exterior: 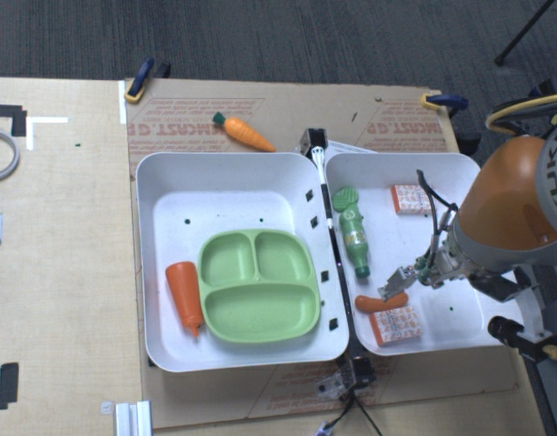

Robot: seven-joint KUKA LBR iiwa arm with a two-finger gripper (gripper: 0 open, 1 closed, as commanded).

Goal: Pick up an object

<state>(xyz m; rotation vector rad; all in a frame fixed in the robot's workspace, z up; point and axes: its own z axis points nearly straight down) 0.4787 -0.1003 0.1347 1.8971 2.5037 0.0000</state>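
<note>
Tool just above orange sausage.

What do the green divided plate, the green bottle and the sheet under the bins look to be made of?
Green divided plate: likely moulded plastic; uniform colour, soft sheen, rounded rims.
Green bottle: apparently clear-tinted plastic; glossy highlights, opaque green cap.
Sheet under the bins: cardboard; matte brown with red printed lettering.

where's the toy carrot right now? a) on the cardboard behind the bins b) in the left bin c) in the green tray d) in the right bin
a: the toy carrot lies on the cardboard behind the left bin, outside both bins.
</note>
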